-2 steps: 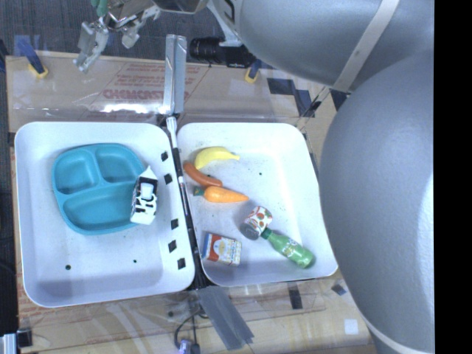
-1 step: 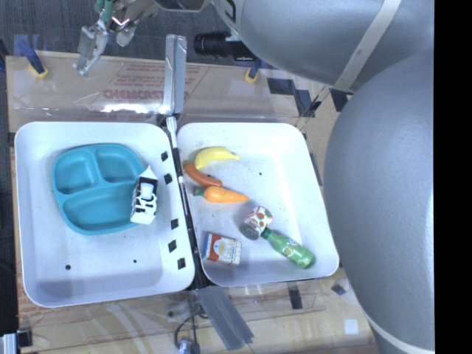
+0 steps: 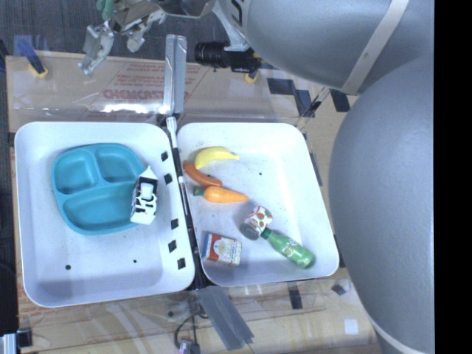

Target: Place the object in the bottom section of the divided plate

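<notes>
A blue divided plate (image 3: 92, 186) lies in the left bin (image 3: 44, 271). A black-and-white cow-patterned object (image 3: 144, 200) rests on the plate's right edge, partly over the bottom section and partly on the bin floor. My gripper (image 3: 103, 44) hangs high at the top left, beyond the far rim of the left bin, well away from the plate. Its fingers are spread apart with nothing between them.
The right bin (image 3: 317, 198) holds a yellow banana (image 3: 214, 155), a sausage (image 3: 199, 175), an orange carrot (image 3: 223, 195), a small can (image 3: 257, 221), a green bottle (image 3: 290, 248) and a small carton (image 3: 221, 249). The arm's large grey body covers the upper right.
</notes>
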You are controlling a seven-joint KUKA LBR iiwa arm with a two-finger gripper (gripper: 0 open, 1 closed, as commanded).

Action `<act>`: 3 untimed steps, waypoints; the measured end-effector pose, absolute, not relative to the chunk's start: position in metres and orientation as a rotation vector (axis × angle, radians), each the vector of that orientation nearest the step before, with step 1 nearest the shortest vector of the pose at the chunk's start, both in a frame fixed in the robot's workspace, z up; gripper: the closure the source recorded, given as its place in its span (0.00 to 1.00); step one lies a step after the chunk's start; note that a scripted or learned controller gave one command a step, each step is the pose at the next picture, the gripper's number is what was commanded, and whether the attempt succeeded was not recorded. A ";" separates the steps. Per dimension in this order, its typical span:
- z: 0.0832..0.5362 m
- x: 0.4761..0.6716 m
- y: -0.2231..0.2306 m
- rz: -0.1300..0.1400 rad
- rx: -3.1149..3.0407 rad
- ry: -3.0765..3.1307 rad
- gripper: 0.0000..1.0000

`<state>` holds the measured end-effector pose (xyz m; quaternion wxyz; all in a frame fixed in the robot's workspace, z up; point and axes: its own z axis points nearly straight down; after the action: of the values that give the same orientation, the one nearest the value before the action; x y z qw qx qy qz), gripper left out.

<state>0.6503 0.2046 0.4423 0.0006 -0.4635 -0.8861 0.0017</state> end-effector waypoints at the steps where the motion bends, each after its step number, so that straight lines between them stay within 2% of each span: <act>1: 0.442 0.656 0.207 0.001 -1.636 -2.684 0.00; 2: 0.442 0.656 0.208 0.004 -1.501 -2.759 0.00; 3: 0.442 0.656 0.204 0.004 -1.684 -2.652 0.00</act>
<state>0.6563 0.2037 0.4421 0.0000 -0.5360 -0.8442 0.0013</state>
